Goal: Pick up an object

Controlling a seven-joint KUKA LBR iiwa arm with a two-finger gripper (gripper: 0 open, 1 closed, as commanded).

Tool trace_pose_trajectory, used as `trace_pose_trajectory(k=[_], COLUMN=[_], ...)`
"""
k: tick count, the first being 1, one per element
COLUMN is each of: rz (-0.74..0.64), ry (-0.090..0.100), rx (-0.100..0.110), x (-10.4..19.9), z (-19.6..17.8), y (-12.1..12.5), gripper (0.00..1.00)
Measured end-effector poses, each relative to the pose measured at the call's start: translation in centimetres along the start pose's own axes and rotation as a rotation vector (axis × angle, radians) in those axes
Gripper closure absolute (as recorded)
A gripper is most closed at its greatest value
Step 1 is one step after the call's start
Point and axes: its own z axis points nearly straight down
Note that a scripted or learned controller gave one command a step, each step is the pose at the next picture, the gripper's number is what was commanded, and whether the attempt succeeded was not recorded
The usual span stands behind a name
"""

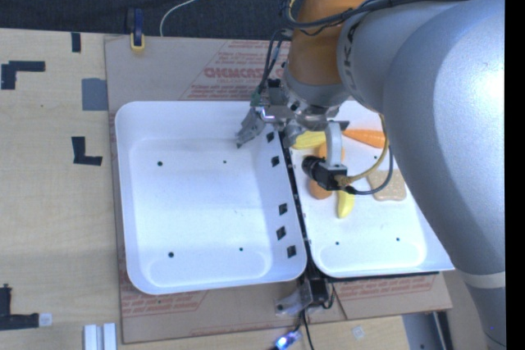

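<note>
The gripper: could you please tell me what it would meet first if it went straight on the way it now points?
Probably the bare floor of the left shallow white bin, near its far right corner. The two-finger gripper points down there, though its height is unclear.

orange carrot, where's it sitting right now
In the camera view the orange carrot lies in the right bin, toward its far edge, right of a yellow piece and beyond a tan slice.
</note>
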Motion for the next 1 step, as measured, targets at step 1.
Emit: trace_pose_trajectory(k=[1], rz=[0.009], ry=[-0.005], rx=[-0.003], x=[-2.60], z=[-0.03], y=[5.24], gripper=[0.00])
